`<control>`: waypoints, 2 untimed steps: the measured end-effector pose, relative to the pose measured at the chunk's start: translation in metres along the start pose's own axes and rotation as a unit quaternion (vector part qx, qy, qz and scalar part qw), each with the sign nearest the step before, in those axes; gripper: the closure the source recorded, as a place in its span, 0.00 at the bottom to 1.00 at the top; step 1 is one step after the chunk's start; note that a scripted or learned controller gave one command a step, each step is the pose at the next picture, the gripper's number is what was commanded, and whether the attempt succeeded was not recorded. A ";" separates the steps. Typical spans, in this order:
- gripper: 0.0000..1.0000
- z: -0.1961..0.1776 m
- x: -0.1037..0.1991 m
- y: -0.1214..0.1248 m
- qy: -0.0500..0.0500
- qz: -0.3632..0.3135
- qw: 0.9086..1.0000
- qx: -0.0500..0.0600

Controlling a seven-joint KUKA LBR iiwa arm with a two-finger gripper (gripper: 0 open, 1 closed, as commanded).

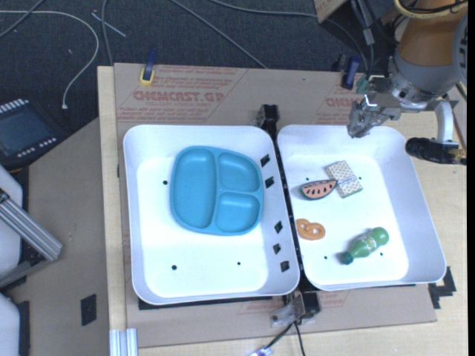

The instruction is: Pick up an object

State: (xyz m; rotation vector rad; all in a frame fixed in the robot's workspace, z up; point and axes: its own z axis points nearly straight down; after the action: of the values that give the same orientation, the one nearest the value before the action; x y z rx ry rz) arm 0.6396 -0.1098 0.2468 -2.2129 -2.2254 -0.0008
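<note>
From my seat, scanning from the left: the left bin (141, 221) holds a blue divided plate (217, 190), lying flat and roughly centred. Past the divider, the right bin (415, 221) carries the candidates: a watermelon slice (318, 189) touching a small patterned packet (344, 179), a pretzel (311, 230) near the inner wall, and a green bottle (365, 245) lying on its side toward the near rim.

I judge all four to be light toys. The bottle looks like rigid plastic, smooth and rounded, so it may roll or squirt out of a pinch; I would close across its body at mid-length (not the narrow cap end). The pretzel is thin and flat, hard to get under. The slice and packet touch, so a grab there could catch both.

Further right, the gripper (364, 124) hangs at the right bin's far rim, well apart from every item. Nothing sits between the fingers that I can see, but they are small and blurred together, so how far apart they stand I cannot tell. The arm's upper part is cut off by the frame.
</note>
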 end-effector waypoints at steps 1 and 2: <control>1.00 -0.007 0.054 -0.014 0.000 0.000 1.000 0.000; 1.00 -0.006 0.102 -0.042 0.000 0.000 1.000 0.001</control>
State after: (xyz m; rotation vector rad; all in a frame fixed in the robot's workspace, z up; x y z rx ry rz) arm 0.5974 -0.0085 0.2528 -2.2121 -2.2238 0.0002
